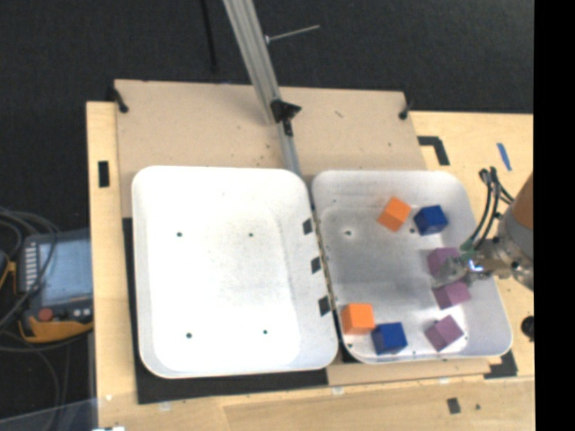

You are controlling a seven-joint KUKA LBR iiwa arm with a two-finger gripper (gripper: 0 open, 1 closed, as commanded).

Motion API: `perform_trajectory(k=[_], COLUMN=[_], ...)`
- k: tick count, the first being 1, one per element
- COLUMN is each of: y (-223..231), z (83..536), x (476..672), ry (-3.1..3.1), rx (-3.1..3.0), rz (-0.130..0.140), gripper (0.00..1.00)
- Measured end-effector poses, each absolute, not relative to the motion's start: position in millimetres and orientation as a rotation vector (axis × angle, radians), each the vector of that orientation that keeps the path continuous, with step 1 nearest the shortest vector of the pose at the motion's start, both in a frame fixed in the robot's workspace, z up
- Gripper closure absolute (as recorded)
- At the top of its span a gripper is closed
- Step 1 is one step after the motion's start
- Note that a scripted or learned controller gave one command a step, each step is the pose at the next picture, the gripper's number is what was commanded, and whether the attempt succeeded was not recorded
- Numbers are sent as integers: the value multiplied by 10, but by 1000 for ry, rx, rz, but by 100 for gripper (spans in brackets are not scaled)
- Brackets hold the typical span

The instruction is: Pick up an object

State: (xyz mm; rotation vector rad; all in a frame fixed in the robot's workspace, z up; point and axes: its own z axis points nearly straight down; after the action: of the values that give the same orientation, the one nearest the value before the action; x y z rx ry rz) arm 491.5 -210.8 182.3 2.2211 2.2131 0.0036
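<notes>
The right bin [359,259] holds several small blocks. An orange block [393,214] and a blue block [430,219] lie near its far side. Three purple blocks lie along its right side: one [441,260] at mid height, one [451,294] just below it, one [444,332] near the front. Another orange block [358,317] and a blue block [389,338] sit at the front. My gripper [473,266] comes in from the right edge, low over the bin, right beside the upper two purple blocks. Nothing is visibly lifted.
The left bin [225,272] lies beside the right one. A slanted metal pole [256,52] rises from behind the bins. A teach pendant with cables [49,281] lies off the bench at the left. Cables hang by the arm at the right.
</notes>
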Motion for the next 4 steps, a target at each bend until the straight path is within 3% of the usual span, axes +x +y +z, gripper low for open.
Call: perform_trajectory(k=[1,2,4], y=[-2039,-2049,-1038], z=[2419,2561,2538], x=[4918,4926,5347], ry=[2220,2225,2230], rx=[2211,2215,2212], rz=[5,2,3], gripper=[100,100,100])
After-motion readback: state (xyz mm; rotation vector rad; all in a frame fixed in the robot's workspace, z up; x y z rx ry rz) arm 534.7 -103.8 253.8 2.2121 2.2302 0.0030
